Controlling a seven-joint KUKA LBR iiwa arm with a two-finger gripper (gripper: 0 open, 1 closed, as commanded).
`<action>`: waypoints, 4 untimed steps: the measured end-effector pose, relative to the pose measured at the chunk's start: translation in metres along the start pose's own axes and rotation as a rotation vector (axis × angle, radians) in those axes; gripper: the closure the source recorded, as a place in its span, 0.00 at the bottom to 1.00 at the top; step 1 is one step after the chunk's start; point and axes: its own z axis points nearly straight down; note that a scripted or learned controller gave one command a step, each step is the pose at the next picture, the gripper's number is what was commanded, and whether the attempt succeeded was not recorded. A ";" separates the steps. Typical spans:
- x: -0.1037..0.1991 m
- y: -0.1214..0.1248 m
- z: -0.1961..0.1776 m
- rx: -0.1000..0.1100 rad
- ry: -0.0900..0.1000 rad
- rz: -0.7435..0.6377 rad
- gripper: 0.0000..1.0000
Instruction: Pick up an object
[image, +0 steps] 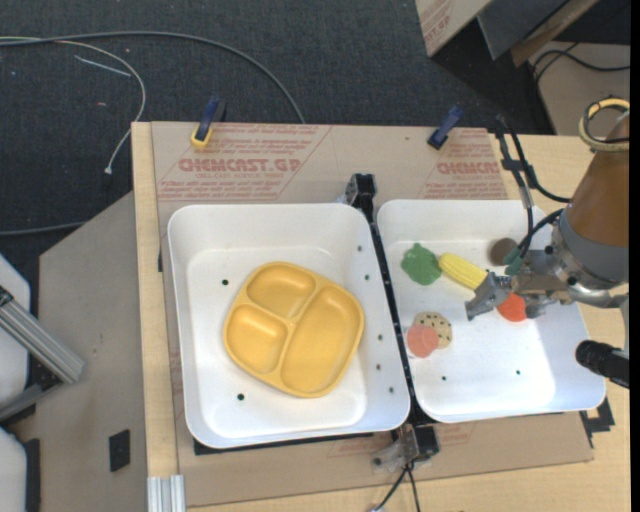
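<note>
Several toys lie near the gripper (497, 297); its grip I cannot tell (too cluttered). An orange-red piece (513, 309) sits just beside it, so descend squarely over that before closing.

Divided plate (292, 327) in left bin (190, 240); toy foods in right bin (560, 395).

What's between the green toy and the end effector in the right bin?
In the camera view, the yellow corn lies between the green toy and the end effector.
</note>
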 end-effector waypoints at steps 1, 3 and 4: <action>0.000 0.002 -0.006 -0.014 -0.002 -0.004 0.00; 0.003 0.008 0.078 -0.009 -0.001 -0.003 0.00; -0.002 0.013 0.119 -0.019 -0.008 0.001 0.00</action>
